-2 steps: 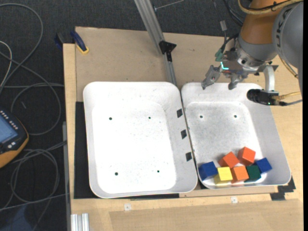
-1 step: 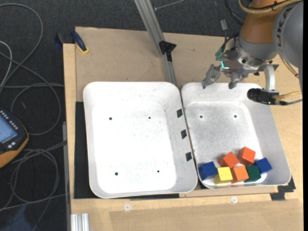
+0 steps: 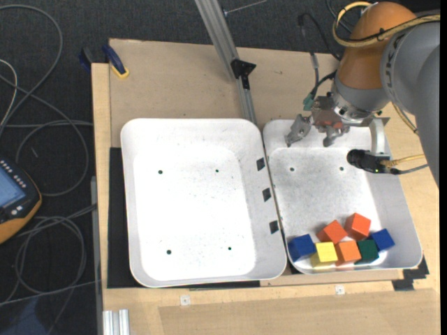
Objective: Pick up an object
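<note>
Left bin (image 3: pixel 140 208): at nine o'clock of my feed I see one shallow white tray, speckled, with four dark dots on its floor and no blocks in it.

Divider: three small black clips (image 3: pixel 266 194) sit along the seam between the two trays, near the centre of the view.

Right bin (image 3: pixel 307 180): the second tray, at about three o'clock. Its upper floor is bare; all the cargo sits crowded at its five o'clock corner.

Blocks, counted: seven by my count. Two blue, blue block (image 3: pixel 301 246) at the left end and a second blue one (image 3: pixel 382 239) at the right end; three orange, orange block (image 3: pixel 360 225) highest, with one (image 3: pixel 334 232) beside it and one (image 3: pixel 347 251) lower; one yellow block (image 3: pixel 325 252); one green block (image 3: pixel 367 248). They touch or nearly touch one another in a tight cluster.

Gripper (image 3: pixel 314 135): at roughly one o'clock, over the far edge of the right bin, well apart from the cluster. I read its two fingers as spread open with nothing between them.

Arm: the orange band (image 3: pixel 367 40) and grey body come in from two o'clock.

Progress: I judge the pick not yet made. Nothing is grasped, and every block lies in the tray.

Left to do: travel toward five o'clock, descend on one block, close, lift. The tight packing may make a clean grip awkward.
</note>
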Robot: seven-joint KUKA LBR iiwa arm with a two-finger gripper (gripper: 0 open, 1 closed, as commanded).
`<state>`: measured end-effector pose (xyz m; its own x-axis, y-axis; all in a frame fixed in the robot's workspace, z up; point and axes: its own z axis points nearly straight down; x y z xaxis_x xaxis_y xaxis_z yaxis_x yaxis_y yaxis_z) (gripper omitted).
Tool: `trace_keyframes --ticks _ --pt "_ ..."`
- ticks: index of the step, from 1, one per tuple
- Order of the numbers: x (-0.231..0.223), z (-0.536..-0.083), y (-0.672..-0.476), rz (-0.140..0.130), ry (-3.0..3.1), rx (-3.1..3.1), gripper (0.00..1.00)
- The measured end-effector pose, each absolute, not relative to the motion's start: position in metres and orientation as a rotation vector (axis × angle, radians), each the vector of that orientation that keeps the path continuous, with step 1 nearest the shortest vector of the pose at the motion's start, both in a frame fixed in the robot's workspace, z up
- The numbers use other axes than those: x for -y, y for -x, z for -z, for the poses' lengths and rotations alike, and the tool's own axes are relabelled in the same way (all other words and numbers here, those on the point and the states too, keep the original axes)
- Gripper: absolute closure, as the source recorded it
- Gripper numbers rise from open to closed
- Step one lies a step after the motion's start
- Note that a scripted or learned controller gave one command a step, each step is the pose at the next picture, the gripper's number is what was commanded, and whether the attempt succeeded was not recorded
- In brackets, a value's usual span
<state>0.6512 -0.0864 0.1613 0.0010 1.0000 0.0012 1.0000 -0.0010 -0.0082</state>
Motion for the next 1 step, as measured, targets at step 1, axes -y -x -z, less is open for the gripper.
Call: trace_keyframes --ticks 1 --pt "0.0906 -0.1057 -0.6410 -0.008 2.218 2.215 0.00"
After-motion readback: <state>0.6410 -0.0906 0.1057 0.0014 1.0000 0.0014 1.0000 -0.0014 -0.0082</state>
